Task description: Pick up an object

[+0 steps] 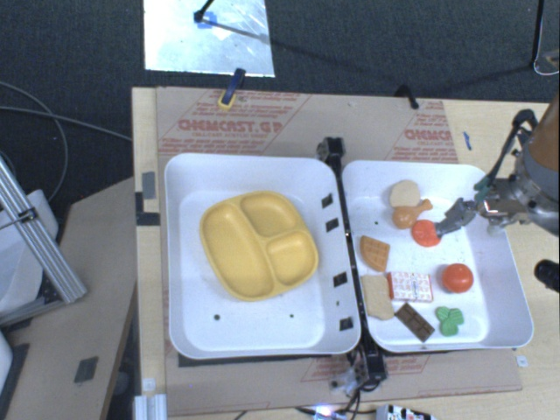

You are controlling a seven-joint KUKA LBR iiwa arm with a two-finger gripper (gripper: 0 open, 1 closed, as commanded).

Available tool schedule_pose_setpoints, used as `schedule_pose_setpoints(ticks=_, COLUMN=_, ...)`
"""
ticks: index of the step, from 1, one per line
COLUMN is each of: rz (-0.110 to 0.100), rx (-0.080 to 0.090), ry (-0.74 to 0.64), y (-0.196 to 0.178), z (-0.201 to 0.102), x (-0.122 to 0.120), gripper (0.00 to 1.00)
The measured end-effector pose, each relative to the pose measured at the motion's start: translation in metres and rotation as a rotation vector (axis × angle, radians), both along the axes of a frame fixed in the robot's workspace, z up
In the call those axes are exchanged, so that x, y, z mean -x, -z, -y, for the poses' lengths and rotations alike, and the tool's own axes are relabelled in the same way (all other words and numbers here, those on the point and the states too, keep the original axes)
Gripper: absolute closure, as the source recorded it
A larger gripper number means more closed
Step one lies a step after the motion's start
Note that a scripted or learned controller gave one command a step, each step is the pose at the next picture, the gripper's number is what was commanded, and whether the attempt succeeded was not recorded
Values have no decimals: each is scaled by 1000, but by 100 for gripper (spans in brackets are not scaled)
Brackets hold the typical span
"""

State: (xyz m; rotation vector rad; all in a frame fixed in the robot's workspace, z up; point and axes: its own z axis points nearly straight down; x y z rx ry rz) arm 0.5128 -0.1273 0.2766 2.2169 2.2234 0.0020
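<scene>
The right bin (pixel 503 261) holds several toy foods. A beige and orange drumstick (pixel 408 201) lies at its back, and a small red-orange piece (pixel 425 234) sits just in front of it. An orange round fruit (pixel 457 276) lies nearer the front right. My gripper (pixel 454 216) reaches in from the right, low over the bin. Its tip is right beside the small red-orange piece, on that piece's upper right side. Nothing is visibly held.
Also in the right bin are a waffle (pixel 374 253), a bread slice (pixel 378 296), a red and white packet (pixel 409 285), a brown bar (pixel 414 320) and a green piece (pixel 450 320). The left bin (pixel 188 182) holds a yellow divided plate (pixel 260 243).
</scene>
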Motion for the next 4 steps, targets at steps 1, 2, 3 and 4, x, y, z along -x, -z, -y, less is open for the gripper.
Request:
schedule_pose_setpoints(ticks=1, rz=-9, rx=0, ry=7, y=115, z=60, x=-3, gripper=0)
schedule_pose_setpoints(ticks=2, rz=1, rx=0, ry=-5, y=196, z=48, x=-79, gripper=0)
schedule_pose_setpoints(ticks=3, rz=-8, rx=-1, ry=-6, y=192, z=36, x=-128, gripper=0)
schedule_pose_setpoints(ticks=4, rz=2, rx=1, ry=-4, y=181, z=37, x=-129, gripper=100)
